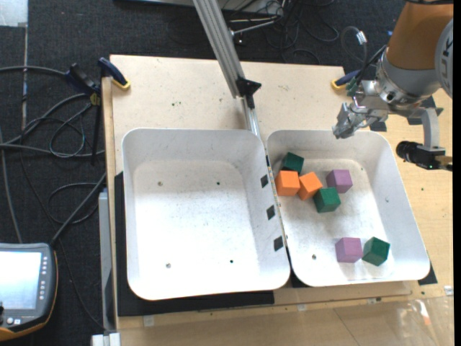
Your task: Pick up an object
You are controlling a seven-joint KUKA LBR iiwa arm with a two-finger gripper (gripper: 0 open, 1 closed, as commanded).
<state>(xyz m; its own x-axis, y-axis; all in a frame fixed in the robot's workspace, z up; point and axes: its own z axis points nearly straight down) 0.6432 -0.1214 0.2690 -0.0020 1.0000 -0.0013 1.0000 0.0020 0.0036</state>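
Note:
The right bin [403,193] holds several small cubes. Near its back left lie a dark green cube [292,162], two orange cubes [288,183] [310,185], a purple cube [339,180] and a green cube [327,200]. Toward the front right sit another purple cube [348,249] and a green cube [376,251]. My gripper [344,126] hangs above the back rim of the right bin, well above and behind the cubes. Nothing shows between its fingers.
The left bin [144,193] sits beside the right one. A slanted metal pole [220,38] crosses the back of the bench. Yellow-tipped clamps [115,74] [343,82] grip the bench's back edge. Cables and a pendant [25,287] lie on the floor at left.

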